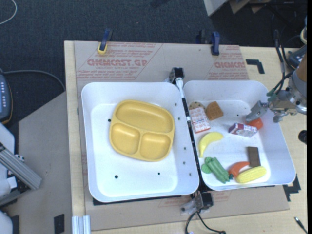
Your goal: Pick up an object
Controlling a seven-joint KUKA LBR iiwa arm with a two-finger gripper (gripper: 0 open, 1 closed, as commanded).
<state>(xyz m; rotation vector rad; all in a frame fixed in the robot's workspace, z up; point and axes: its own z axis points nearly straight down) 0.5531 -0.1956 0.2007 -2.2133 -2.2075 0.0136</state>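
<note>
Arm (301, 77) cut off at right edge — finger (255, 112) hides orange item (257, 124).

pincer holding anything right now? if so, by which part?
Nothing visibly held. The pincer hangs at the right bin's upper right, just above the small red carton, with nothing between its fingers.

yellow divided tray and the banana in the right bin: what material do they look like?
Yellow divided tray: looks like molded plastic, smooth semi-gloss, soft highlights along its compartment ridges. Banana: probably toy plastic or foam, uniform yellow, matte, no skin markings; too small to tell which.
</note>
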